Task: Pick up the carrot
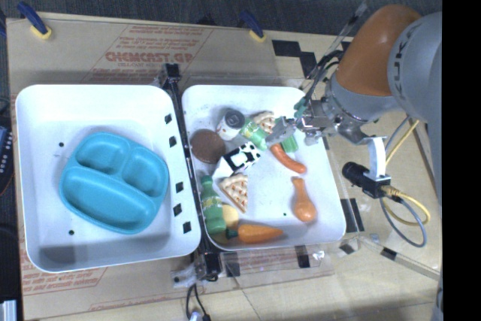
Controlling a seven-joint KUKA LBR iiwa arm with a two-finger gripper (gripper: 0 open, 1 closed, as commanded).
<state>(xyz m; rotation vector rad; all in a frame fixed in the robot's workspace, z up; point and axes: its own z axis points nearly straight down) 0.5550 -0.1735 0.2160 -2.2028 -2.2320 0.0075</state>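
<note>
The carrot [257,234], orange with a green leafy end on its left, lies along the front wall of the right bin [328,162]. My gripper [288,131] hangs low over the bin's back right part, well behind the carrot. It sits just above a small red-orange sausage [288,158] and beside a green toy piece [255,134]. Nothing from the bin can be seen in the gripper.
A drumstick [303,201], a pizza slice [235,192], a brown disc [207,145], a small can [233,119] and a black-and-white block [242,158] crowd the right bin. A blue divided plate [113,180] lies in the left bin [30,162]. A cable [402,199] trails off to the right.
</note>
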